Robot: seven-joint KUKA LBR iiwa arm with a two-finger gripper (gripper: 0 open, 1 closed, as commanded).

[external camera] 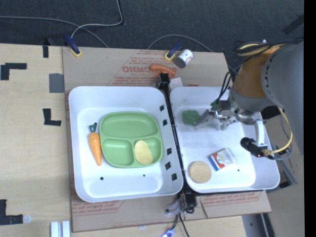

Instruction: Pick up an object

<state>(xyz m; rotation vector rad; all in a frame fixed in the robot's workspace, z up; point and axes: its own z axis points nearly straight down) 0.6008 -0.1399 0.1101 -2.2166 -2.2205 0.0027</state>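
Green object (190, 116), small and probably light and soft; pinch its sides. Pincer (201, 120) beside it, openness unclear.

— What colours are in my bins (79, 102)?
— White bins. A green tray (129, 127) holds a pale yellow piece (143, 152); an orange carrot (95, 147) has a green top.
— And by me?
— A dark green lump (190, 116), tan disc (200, 172), and red, white and blue packet (222, 159).

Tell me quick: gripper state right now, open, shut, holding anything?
Gripper: fingers reach toward the green object in the right bin; whether it is open, shut or gripping cannot be told.
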